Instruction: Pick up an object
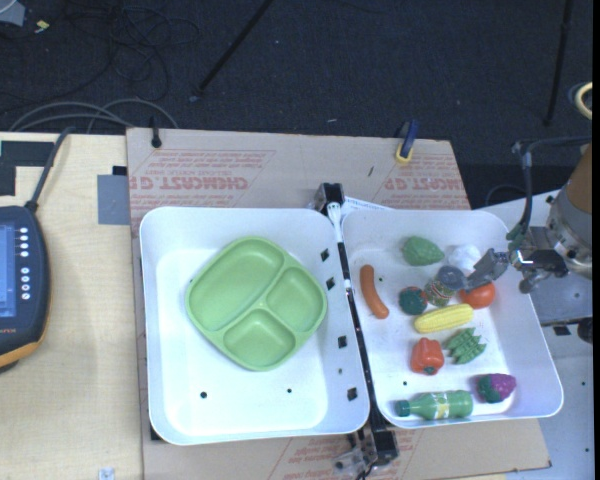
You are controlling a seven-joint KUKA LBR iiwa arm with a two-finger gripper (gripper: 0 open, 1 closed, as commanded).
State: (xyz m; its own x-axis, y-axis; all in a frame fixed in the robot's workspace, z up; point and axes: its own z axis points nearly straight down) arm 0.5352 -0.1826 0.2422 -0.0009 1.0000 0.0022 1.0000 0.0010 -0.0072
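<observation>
Camera view: grey arm's two-finger gripper (500, 263) sits low at 3 o'clock of the right shallow white bin (540, 363), tips beside the round red toy tomato (479, 294) and a small grey can-like piece (446, 282); can't tell its grip state, nothing visibly held. Pickable toys cluster mid-bin, likely dumped as loose targets: yellow plastic corn cob (444, 318), orange-red sausage (374, 292), green bottle (435, 405) at 6 o'clock, purple piece (496, 387). Left white bin (170, 388) holds a light-green sectioned plastic plate (257, 302), seemingly a drop spot.
</observation>
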